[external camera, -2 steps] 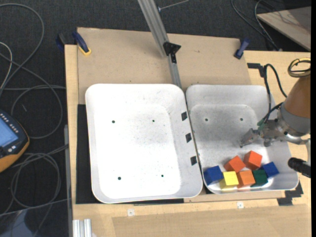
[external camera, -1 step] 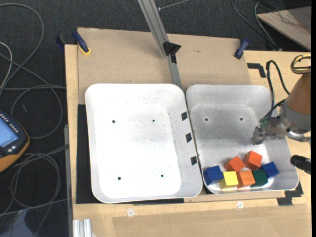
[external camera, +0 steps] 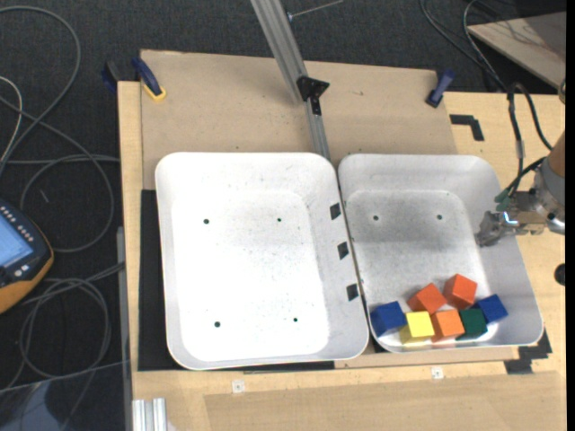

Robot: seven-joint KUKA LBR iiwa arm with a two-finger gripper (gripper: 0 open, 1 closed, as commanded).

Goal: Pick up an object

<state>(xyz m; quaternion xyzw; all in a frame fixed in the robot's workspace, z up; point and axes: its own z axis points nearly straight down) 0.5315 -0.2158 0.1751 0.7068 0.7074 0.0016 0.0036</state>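
pincer (external camera: 492,227) at the right bin's (external camera: 404,173) rim, grip state unclear; blocks (external camera: 437,312) huddle below-left, ready for picking.

Bins (external camera: 243,173): white plastic, smooth, speckled dark.
Bench (external camera: 377,106): pale wood, matt.
Blocks (external camera: 437,312), 5 o'clock: smooth, coloured.
Rail (external camera: 283,39), 12 o'clock: metal.

Dark carpeted floor (external camera: 81,7) strewn with black cables (external camera: 45,160), pale wooden bench (external camera: 225,88), 2 blue clamps (external camera: 148,77), slanted metal rail (external camera: 283,39)
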